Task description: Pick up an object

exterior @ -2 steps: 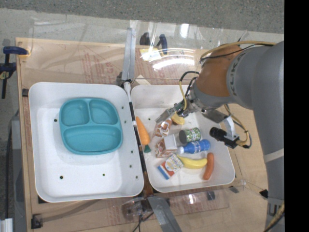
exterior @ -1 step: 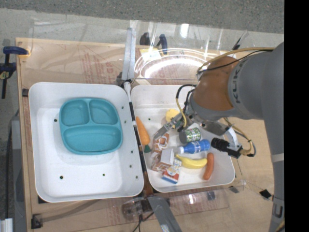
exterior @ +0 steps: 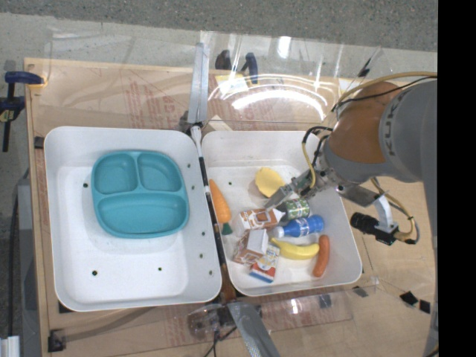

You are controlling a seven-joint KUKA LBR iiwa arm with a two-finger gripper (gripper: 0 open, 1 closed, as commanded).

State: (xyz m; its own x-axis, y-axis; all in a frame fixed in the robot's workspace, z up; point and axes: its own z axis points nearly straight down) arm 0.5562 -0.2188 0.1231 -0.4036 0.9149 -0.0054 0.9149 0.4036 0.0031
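Right bin [exterior: 338,270], assorted play food, tool lowered among it.
Near: small carton [exterior: 262,272], banana [exterior: 296,249], sausage [exterior: 321,256]. Farther: blue bottle [exterior: 305,226], carrot [exterior: 219,201], green can [exterior: 297,209] beside the tool [exterior: 291,196]; finger spread cannot be told. Left bin [exterior: 67,199]: teal divided plate [exterior: 140,193].

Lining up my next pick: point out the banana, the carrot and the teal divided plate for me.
banana [exterior: 296,249]: camera view, middle of its yellow curve, right bin.
carrot [exterior: 219,201]: camera view, middle of its orange body, by the right bin's left wall.
teal divided plate [exterior: 140,215]: camera view, floor of its large compartment, left bin.
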